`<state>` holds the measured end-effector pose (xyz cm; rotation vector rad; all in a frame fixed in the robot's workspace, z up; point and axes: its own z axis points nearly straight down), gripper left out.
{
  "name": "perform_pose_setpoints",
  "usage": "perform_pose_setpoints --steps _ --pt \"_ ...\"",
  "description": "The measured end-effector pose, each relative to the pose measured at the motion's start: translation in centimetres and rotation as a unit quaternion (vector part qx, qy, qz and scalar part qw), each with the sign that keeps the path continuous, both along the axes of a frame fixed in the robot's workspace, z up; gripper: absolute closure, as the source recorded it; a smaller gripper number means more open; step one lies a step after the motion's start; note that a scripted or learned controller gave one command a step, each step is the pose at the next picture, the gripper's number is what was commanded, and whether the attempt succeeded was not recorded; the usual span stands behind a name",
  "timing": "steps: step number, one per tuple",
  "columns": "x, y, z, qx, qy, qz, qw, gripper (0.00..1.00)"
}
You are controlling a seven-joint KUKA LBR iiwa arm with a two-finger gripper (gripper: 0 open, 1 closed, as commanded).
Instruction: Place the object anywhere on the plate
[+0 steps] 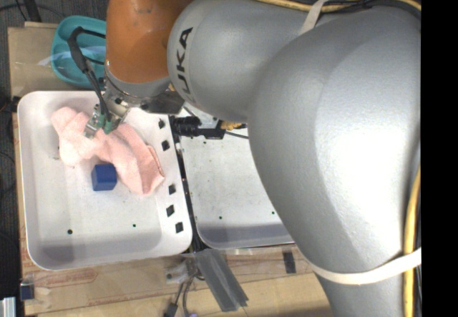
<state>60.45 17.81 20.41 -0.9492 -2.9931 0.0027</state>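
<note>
Hand (100, 122) over pink cloth (122, 151); blue block (104, 177) touches cloth's edge

Two white bins (43, 237), one blue cube (104, 177), seemingly one pink cloth (132, 154).

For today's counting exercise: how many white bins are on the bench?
2. The left bin holds a pink cloth and blue block; the right bin lies partly under the arm.

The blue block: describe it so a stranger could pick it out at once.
Look in the left white bin, where a crumpled pink cloth lies. The blue block sits at the cloth's lower edge. It is the one small, hard-edged, dark blue thing there.
</note>
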Motion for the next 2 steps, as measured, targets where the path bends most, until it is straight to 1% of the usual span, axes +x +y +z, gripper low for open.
perform_pose_setpoints --steps 1,2 --pt "1.4 -4.5 -6.8 -0.0002 0.000 0.000 1.0000 1.00" --pt "-2.9 1.6 -2.2 0.0004 -0.002 -0.113 0.9936 1.00"
